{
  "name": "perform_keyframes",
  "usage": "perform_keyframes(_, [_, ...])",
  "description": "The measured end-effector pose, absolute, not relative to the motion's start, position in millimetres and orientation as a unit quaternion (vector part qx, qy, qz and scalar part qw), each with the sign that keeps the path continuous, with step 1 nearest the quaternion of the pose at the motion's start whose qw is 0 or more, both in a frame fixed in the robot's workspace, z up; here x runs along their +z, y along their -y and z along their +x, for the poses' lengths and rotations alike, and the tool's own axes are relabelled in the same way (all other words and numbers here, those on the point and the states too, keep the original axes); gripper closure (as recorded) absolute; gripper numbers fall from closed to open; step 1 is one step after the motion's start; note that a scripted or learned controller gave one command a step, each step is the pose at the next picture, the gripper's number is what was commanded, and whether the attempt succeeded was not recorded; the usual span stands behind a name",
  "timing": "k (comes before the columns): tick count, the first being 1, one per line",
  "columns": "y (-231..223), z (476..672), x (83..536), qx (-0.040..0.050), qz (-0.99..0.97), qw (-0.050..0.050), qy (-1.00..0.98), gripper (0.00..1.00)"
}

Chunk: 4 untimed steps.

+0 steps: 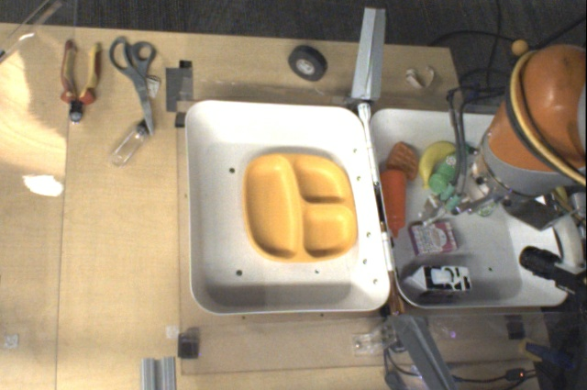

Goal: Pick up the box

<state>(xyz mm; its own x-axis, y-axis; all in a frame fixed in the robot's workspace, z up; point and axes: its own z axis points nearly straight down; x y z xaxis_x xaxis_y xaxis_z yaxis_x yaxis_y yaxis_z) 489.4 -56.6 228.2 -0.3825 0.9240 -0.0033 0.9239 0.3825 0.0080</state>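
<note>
Two white bins are seen side by side on the wooden tabletop [110,223]. In the left bin [211,278] a yellow divided tray [300,204] lies near the middle. In the right bin [500,287] several things are gathered toward its left side: a carrot [393,200] along the left wall, a brown piece [402,156] just above it, a yellow and green toy [442,166] beside those, a small purple box [433,238] lying flat below them, and a black and white box [448,278] near the front wall. The grey and orange arm [541,127] is seen over the right bin's right half. The end effector [463,200] hangs just above and to the right of the purple box; whether it is apart or together cannot be told. On the tabletop to the left, pliers [78,76], scissors [138,76] and a tape roll [307,62] are laid out.
</note>
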Motion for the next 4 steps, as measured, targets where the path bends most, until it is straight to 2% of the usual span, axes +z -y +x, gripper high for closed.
perform_keyframes(1, [56.8, 489.2, 228.1, 0.0023, 0.556, 0.003, -0.831, 0.0])
perform_keyframes(2, [92.7, 491.0, 121.1, 0.0008, 0.582, 0.001, -0.813, 0.0])
perform_keyframes(3, [95.7, 501.6, 94.8, 0.0078, 0.723, 0.011, -0.691, 0.0])
perform_keyframes(4, [91.3, 507.8, 108.9, 0.0146, 0.719, 0.015, -0.694, 1.0])
